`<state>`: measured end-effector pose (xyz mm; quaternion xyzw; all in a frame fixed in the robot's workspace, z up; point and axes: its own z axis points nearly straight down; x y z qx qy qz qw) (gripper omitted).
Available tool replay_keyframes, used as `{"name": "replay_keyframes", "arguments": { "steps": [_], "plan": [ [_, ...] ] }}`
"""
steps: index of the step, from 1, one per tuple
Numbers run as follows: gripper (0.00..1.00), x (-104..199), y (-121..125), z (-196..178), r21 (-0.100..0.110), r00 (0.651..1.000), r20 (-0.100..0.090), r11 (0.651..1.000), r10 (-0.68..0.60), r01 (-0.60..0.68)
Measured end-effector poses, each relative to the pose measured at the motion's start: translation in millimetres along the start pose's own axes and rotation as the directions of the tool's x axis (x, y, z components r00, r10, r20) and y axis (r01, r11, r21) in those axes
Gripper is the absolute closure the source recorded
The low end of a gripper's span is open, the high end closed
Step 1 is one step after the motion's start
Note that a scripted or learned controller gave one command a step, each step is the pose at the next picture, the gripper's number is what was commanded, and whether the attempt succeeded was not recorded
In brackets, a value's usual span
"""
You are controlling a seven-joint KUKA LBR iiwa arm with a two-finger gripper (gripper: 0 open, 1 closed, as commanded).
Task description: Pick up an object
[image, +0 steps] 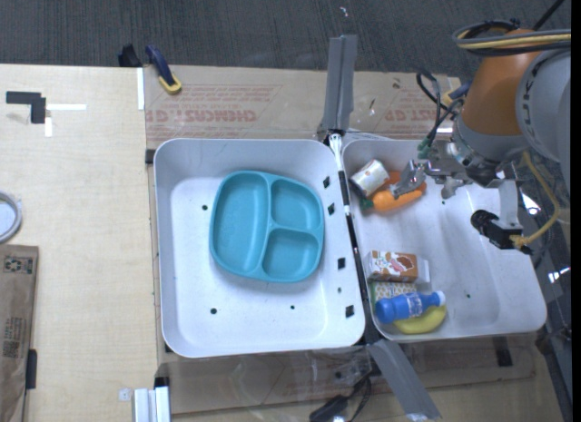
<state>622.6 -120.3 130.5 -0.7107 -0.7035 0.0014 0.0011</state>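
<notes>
In the right bin (495, 270), an orange carrot-shaped toy (394, 200) lies near the far left corner, beside a small silver can (369, 175). My gripper (416, 175) hangs just over the carrot's right end, reaching in from the right under the orange-banded wrist (495, 93). Whether it touches the carrot is unclear. Nearer the front lie a brown carton (392, 266), a blue bottle (408, 305) and a yellow banana (419, 323), packed close together at the bin's left side.
The left bin (182, 320) holds a teal divided plate (268, 228). A grey divider post (340, 75) stands behind the seam between the bins. The arm's cables (508, 220) hang over the right bin's right side.
</notes>
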Motion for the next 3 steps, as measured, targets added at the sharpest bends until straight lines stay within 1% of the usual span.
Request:
{"name": "replay_keyframes", "arguments": {
  "steps": [1, 2, 3],
  "plan": [
    [0.00, 2, -9, 38, -0.003, 0.996, 0.000, 0.996, -0.093, 0.093],
    [1.00, 1, -9, 29, -0.002, 0.996, 0.001, 0.996, -0.088, 0.088],
    [1.00, 54, 17, -91, -0.004, 0.990, 0.001, 0.990, -0.142, 0.142]
  ]
}}
